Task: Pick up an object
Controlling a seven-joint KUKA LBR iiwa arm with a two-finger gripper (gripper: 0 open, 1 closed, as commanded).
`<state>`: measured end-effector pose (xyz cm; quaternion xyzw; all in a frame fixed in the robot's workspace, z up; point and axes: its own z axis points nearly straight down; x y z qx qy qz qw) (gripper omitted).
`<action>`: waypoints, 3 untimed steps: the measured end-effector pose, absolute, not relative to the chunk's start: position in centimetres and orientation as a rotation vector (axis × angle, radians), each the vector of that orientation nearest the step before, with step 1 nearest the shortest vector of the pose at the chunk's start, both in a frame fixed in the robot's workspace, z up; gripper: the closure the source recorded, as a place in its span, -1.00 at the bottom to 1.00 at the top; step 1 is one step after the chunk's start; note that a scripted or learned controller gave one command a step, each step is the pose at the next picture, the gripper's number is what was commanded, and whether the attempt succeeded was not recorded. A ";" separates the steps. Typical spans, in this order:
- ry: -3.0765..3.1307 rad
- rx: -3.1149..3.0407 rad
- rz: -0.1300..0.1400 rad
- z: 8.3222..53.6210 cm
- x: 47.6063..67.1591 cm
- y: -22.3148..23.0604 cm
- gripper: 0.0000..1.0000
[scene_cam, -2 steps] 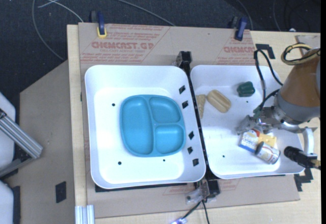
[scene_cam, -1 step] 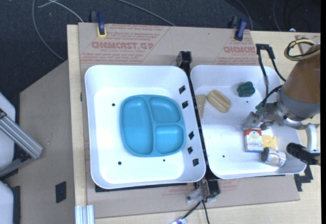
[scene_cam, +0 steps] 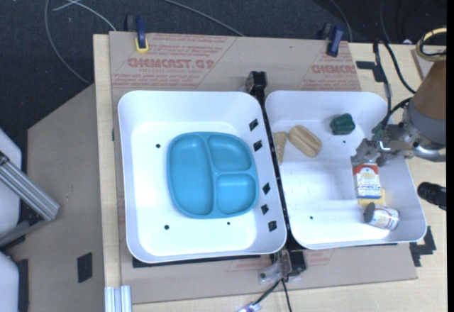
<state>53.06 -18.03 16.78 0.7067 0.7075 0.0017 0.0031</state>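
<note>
My gripper (scene_cam: 372,152) reaches in from the right and hangs over the right bin (scene_cam: 323,229), at the top end of a red, white and yellow box (scene_cam: 367,184) that lies flat there. Just below the box lies a small jar (scene_cam: 383,217) on its side. A dark green lump (scene_cam: 342,123) sits near the bin's far wall, left of the gripper. A tan wooden block (scene_cam: 305,140) and a second tan piece (scene_cam: 280,147) lie at the bin's left side. Whether the gripper touches the box is unclear.
The left bin (scene_cam: 142,218) holds a blue divided plate (scene_cam: 212,174). A black clip rail (scene_cam: 261,154) runs between the two bins. Cables (scene_cam: 397,69) hang over the bench at the back right, beside the arm (scene_cam: 429,115).
</note>
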 end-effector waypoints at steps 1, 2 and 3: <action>2.218 2.215 0.006 22.2 53.2 -18.1 1.00; 2.221 2.218 0.002 23.0 53.3 -18.1 1.00; 2.229 2.212 0.006 23.8 55.5 -12.7 1.00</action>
